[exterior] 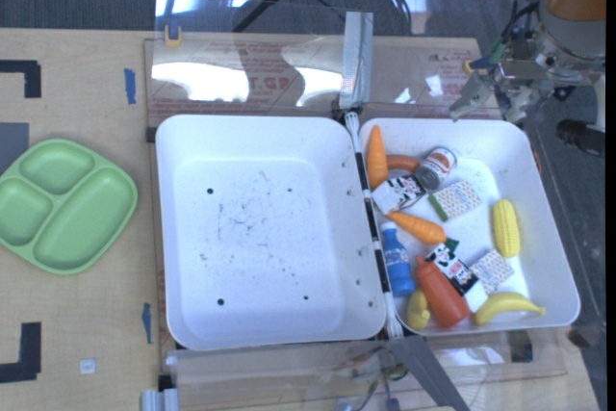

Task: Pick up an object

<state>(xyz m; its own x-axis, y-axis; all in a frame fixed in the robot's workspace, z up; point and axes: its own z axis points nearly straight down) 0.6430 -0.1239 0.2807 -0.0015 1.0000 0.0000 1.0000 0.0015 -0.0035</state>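
The right bin [539,197] holds several toy foods. There are two carrots [375,155] [417,227], a small can [436,166], a corn cob [505,226], a banana [508,308], a blue bottle [396,261] and a red bottle [443,296]. Small printed boxes [455,199] lie among them. My gripper [493,108] hangs above the bin's far rim at the upper right. It is apart from every object, its fingers are spread open, and nothing is between them.
The left white bin [255,226] adjoins the right one along a central divider. A green sectioned plate [64,205] lies on the wooden bench at far left. A clear panel and a metal post [356,63] stand behind the bins.
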